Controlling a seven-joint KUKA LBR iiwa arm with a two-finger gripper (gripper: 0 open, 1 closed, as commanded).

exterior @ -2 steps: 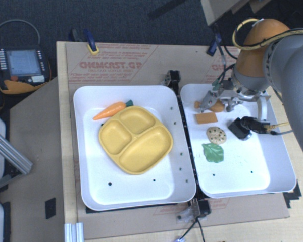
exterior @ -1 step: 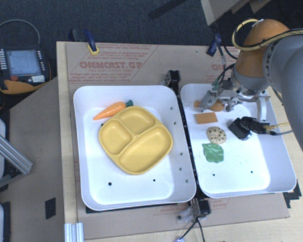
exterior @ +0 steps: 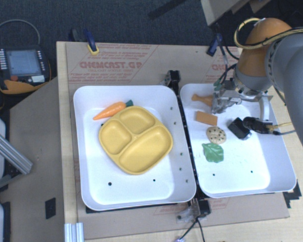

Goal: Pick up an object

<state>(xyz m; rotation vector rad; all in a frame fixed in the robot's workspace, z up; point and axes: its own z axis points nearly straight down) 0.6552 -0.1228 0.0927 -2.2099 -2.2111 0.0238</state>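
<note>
A handheld screen unit (exterior: 21, 67) sits off the worktop's left edge. Red print on the worktop (exterior: 111, 64) reads "CHEMCAST GP". The left bin (exterior: 86, 150) holds a toy carrot (exterior: 109, 110) touching a yellow divided plate (exterior: 136, 139). In the right bin (exterior: 242, 180), the tool (exterior: 219, 106) hangs just above a tan block (exterior: 206, 118); its opening cannot be judged.

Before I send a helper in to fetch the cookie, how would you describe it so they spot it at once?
Look in the right bin, on its left side near the divider between the two bins. The cookie lies between a tan block above it and a green piece below. It is the only round, pale thing with dark specks.
</note>
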